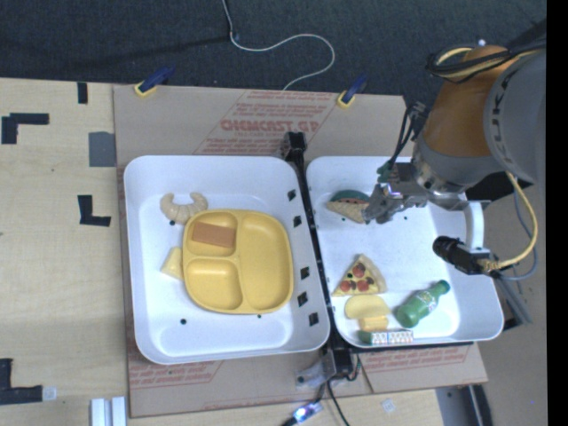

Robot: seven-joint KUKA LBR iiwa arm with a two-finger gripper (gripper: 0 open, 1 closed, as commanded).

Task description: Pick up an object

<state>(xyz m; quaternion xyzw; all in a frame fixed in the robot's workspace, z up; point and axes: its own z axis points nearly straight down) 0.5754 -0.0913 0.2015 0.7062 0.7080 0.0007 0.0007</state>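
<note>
Faintly, red lettering on the cardboard (266, 124) under both bins is too blurred to read. Over the right bin (484, 322), the gripper (382, 206) sits beside a taco-like toy (349, 206); its grip state cannot be judged, partly hidden by the arm

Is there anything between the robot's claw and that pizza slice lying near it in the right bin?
Nothing visible. The end effector sits right beside the pizza slice at the top of the right bin, with only bare white floor around them. The other toys lie lower down.
</note>
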